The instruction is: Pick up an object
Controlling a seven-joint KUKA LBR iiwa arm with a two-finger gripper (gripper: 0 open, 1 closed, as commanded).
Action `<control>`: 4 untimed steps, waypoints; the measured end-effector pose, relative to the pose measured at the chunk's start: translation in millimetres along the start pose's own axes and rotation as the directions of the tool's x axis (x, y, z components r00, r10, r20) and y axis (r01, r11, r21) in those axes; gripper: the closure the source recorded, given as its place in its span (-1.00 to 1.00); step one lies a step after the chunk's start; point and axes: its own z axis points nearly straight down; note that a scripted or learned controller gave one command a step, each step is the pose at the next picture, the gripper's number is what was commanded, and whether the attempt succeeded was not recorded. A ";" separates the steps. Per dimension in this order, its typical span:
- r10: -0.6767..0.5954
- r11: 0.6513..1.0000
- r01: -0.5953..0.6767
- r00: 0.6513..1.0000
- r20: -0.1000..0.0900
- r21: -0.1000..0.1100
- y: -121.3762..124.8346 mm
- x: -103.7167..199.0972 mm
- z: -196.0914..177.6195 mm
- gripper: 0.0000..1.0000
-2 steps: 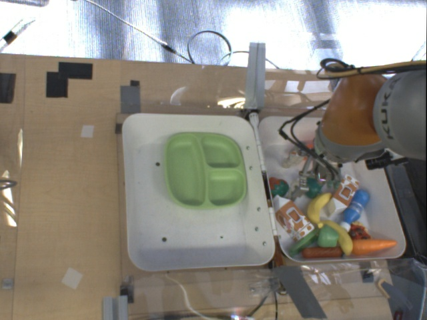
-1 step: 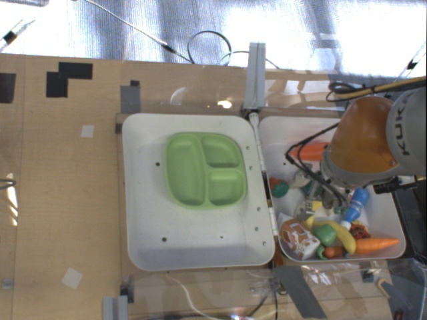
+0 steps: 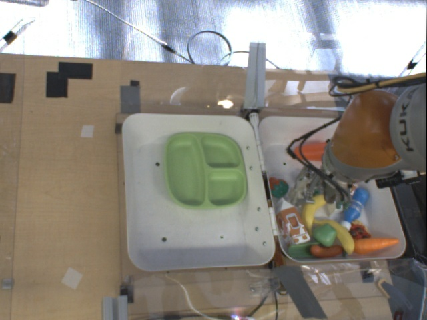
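My gripper (image 3: 312, 192) hangs low inside the right bin (image 3: 393, 209), below the orange wrist band, over a pile of toy food. Just beneath it lies a yellow banana (image 3: 311, 213). Close by are a green pepper-like piece (image 3: 325, 234), a blue-capped bottle (image 3: 354, 204), an orange carrot (image 3: 377, 245), a red sausage (image 3: 325, 251) and an orange-and-white carton (image 3: 291, 223). The arm and cables hide what is directly under the gripper.
The left bin (image 3: 143, 239) holds a green divided plate (image 3: 204, 169). A small teal piece (image 3: 278, 189) lies by the wall between the bins. An orange object (image 3: 311, 152) peeks out at the back of the right bin. Cables loop beyond the bins.
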 end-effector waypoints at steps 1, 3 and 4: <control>0.159 0.987 -0.159 0.987 -0.008 0.003 -12.8 -14.3 -175.6 1.00; 0.222 0.975 -0.221 0.975 -0.032 0.009 -98.1 -5.0 -37.5 -1.00; 0.328 0.945 -0.328 0.944 0.026 -0.001 -114.0 -14.9 -13.3 -1.00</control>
